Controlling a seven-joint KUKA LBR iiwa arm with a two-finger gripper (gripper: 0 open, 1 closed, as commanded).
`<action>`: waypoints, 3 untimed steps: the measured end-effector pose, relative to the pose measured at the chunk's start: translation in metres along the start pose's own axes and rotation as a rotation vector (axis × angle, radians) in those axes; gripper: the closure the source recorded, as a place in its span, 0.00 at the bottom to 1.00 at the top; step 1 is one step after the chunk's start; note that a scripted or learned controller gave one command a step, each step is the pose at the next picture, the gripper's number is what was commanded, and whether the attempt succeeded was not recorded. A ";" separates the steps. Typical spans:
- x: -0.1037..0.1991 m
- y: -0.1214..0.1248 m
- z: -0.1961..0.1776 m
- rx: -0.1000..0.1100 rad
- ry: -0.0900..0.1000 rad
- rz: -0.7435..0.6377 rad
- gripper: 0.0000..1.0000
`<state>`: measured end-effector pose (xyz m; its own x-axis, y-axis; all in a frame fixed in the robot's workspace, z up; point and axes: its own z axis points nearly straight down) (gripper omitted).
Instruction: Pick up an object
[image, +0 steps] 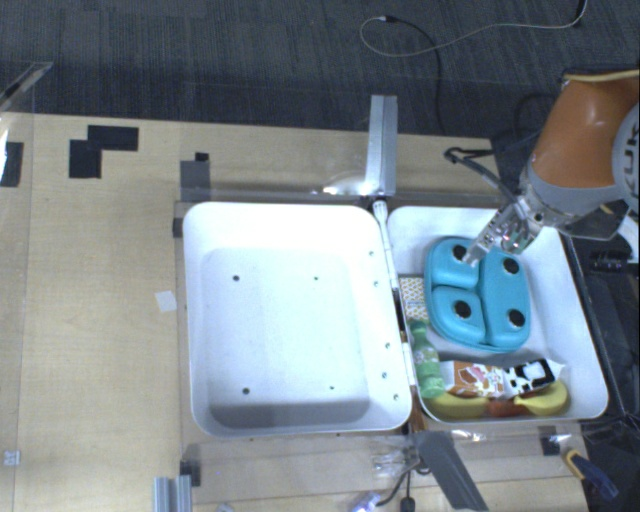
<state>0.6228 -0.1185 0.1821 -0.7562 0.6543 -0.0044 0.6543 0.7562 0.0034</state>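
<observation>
Here the grey arm (590, 140) with its orange band comes in from the right, and its gripper (497, 243) is low over the right bin (583, 300), at the upper edge of a turquoise plastic tray (478, 293). The gripper appears to touch or nearly touch the tray's top edge, between its two upper hollows. Whether the jaws are apart or together I cannot tell, because they are small and blurred at this angle, and nothing is clearly seen between them.

The turquoise tray lies in the middle of the right bin. It has four rounded hollows, each with a dark dot in it. Below it, along the near wall of the bin, lies a flat packet (497, 379) with orange, white and black print; the writing on it is too small to read. Under the packet a yellow thing (530, 404) shows, shaped like a banana. A small green bottle (426, 357) lies beside the bin's left wall, and just above it there is a small patterned piece (411, 293).

The left bin (285, 320) stands just beside the right one on the wooden desk (90, 330). Some black marks (100, 148) are on the desk at the upper left.
</observation>
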 end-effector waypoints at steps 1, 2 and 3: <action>0.053 0.059 -0.075 -0.001 0.000 0.058 1.00; 0.031 0.015 -0.045 0.001 0.000 -0.070 1.00; 0.055 0.067 -0.045 0.000 0.001 -0.007 1.00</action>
<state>0.6246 -0.0317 0.2271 -0.7605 0.6493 -0.0037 0.6493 0.7605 0.0035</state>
